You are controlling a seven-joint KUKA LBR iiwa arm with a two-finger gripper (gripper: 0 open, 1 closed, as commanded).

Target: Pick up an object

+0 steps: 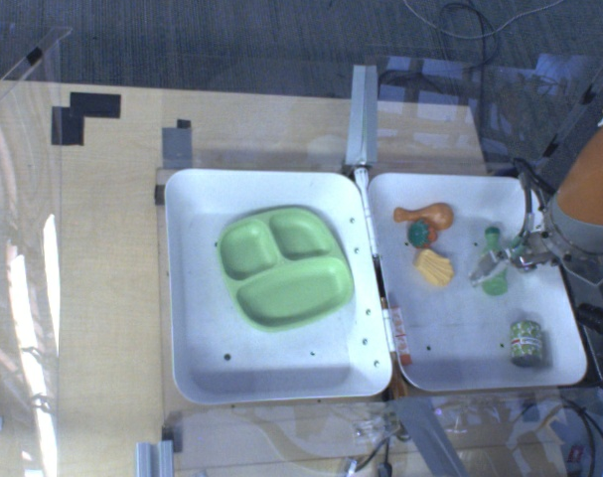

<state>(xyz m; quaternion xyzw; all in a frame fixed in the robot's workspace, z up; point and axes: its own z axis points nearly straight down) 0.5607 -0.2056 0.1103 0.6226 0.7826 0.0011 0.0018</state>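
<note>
Gripper (pixel 488 263) low over right bin (pixel 460 361), near its right wall; finger state cannot be told.

Arm (pixel 589 192) entering over right bin's right rim. Small green object (pixel 494 284) touching or just under gripper tip; grasp not confirmed, and a second green piece (pixel 492 235) just beyond it toward far wall. Yellow object (pixel 434 266) near bin centre, left of gripper; orange object (pixel 426 215) and teal-green ball (pixel 418 233) beyond it, toward far-left corner. Small can (pixel 526 342) by near-right corner, close to right wall; label green and white, print too small to read. Open floor along near wall and near-left quarter. Left of shared divider: left bin (pixel 197 366) holding green three-compartment plate (pixel 285 266), centred, free margin on all sides.
</note>
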